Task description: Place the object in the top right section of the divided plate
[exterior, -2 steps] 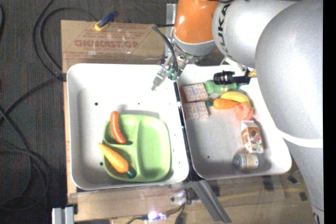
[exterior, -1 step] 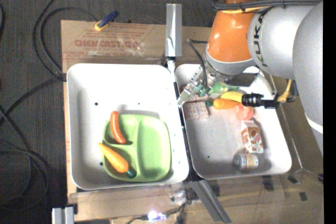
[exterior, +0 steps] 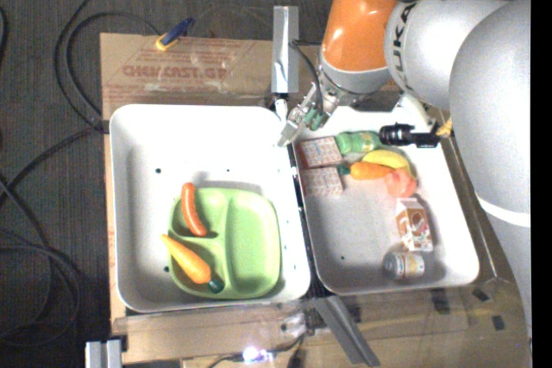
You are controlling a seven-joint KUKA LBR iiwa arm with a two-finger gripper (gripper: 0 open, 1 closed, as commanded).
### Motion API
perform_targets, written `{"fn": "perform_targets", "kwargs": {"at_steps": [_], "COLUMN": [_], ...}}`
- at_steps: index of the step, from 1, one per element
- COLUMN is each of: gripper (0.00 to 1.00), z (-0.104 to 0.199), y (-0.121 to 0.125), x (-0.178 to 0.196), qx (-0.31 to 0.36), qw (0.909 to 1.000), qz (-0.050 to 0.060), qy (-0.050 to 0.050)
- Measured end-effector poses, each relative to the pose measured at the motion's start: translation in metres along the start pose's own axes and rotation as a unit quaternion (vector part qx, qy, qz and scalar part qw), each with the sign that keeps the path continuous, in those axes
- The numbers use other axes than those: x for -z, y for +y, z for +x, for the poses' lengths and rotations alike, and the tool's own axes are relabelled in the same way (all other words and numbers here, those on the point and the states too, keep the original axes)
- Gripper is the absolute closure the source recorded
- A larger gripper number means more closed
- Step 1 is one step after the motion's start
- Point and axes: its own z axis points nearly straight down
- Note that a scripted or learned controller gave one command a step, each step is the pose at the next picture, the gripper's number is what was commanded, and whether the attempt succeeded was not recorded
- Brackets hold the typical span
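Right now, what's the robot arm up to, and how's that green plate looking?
Two-finger gripper above inner bin rims, nothing between fingers. Green divided plate in left bin, two orange items in left sections. Path unobstructed.

The hand (exterior: 297,123) hangs over the seam between the two bins, nothing visibly between its fingers. Below and left of it, the green divided plate (exterior: 246,250) holds a red sausage (exterior: 192,209) and a carrot (exterior: 190,259). Right of the hand lie small groceries.
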Motion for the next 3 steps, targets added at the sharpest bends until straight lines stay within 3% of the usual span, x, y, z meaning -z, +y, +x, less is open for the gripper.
{"fn": "perform_targets", "kwargs": {"at_steps": [1, 2, 3], "gripper": [1.00, 1.00, 1.00], "z": [-0.043, -0.080, -0.115], "y": [-0.072, -0.140, -0.210], "x": [0.001, 0.020, 0.083], "qx": [-0.015, -0.099, -0.067], "qw": [0.9999, 0.9951, 0.9977], "qz": [0.002, 0.001, 0.001], "qy": [-0.002, -0.001, -0.003]}}
